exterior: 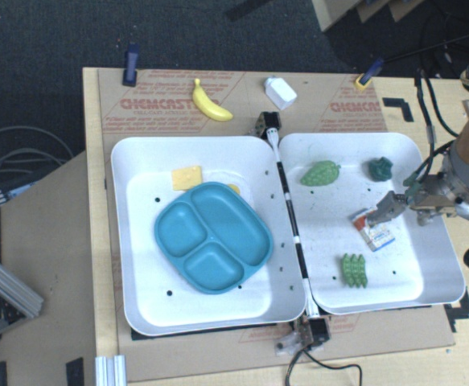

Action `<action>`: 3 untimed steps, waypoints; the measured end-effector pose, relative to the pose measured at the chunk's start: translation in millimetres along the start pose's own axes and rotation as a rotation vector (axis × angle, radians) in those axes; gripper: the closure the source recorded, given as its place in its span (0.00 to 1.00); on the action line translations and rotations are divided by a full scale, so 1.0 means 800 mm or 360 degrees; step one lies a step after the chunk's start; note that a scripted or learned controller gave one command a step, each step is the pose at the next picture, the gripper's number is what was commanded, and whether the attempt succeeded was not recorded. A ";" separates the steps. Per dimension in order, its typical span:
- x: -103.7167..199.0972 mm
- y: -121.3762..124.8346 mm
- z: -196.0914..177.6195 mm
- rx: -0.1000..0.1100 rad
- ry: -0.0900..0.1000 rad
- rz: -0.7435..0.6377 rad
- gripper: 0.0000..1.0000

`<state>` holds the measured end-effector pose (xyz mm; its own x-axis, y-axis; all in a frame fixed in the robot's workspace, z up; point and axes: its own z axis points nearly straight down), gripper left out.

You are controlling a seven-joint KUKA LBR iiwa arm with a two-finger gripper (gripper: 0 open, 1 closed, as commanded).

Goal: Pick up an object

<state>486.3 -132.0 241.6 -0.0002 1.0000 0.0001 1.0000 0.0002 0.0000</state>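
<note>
In the right bin (411, 284) lie a light green leafy piece (321, 174), a dark teal lump (380, 168), a small red, white and blue packet (377, 234) and a bumpy green piece (353, 269). My gripper (385, 208) reaches in from the right and hangs low over the bin's middle, its tip just above and right of the packet, close to it or touching it. The camera view shows nothing lifted off the bin floor.
The left bin (137, 292) holds a blue divided plate (211, 236) and a yellow block (187, 178) behind it. A banana (209, 104) and a white block (281, 92) lie on the bench behind the bins. Cables (427, 107) run at the right.
</note>
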 end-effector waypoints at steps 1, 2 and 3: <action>0.028 -0.010 0.143 0.0005 0.0002 0.0001 0.00; 0.044 -0.009 0.197 0.0002 0.0001 0.0001 0.00; 0.044 -0.009 0.184 0.0000 0.0000 0.0003 1.00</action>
<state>478.8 -97.0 94.0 0.0018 1.0000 0.0001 1.0000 -0.0018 -0.0001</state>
